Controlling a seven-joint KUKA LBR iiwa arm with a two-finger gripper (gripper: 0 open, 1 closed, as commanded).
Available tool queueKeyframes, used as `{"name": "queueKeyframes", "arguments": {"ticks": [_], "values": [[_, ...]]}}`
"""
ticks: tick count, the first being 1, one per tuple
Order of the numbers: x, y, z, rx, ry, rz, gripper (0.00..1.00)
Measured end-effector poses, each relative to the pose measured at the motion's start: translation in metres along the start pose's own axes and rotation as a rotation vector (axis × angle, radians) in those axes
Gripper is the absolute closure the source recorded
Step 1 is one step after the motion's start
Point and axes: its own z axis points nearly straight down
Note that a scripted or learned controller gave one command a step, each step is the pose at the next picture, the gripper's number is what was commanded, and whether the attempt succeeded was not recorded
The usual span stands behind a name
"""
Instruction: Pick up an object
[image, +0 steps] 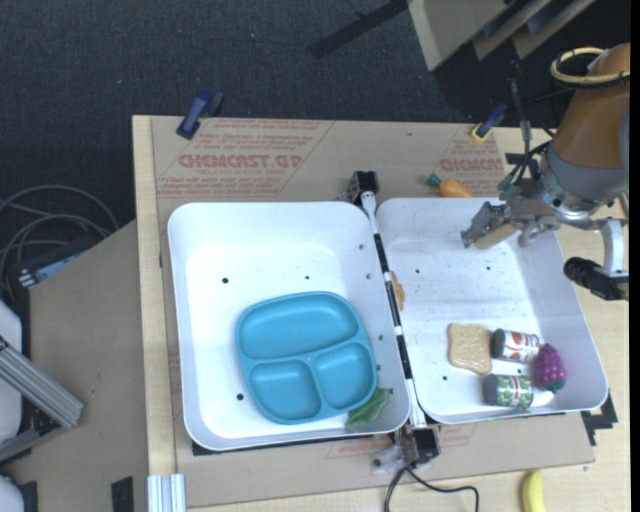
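Note:
My gripper hangs over the far part of the right bin, above bare white floor, with nothing seen in it. Near that bin's front right corner lie a slice of toast, a red-labelled can, a green-labelled can and a purple bunch of grapes. A small orange piece rests against the divider between the bins. In the left bin sits a blue compartment plate, with a green leafy item at its front right edge.
On the bench outside the bins lie an orange carrot-like toy behind the right bin and a yellow banana at the front right. A blue clamp and a blue-yellow clip sit on the board's far edge.

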Motion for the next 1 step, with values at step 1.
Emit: {"name": "queueKeyframes", "arguments": {"ticks": [1], "values": [[-0.0679, -0.1018, 0.0578, -0.001, -0.002, 0.003, 0.00]]}}
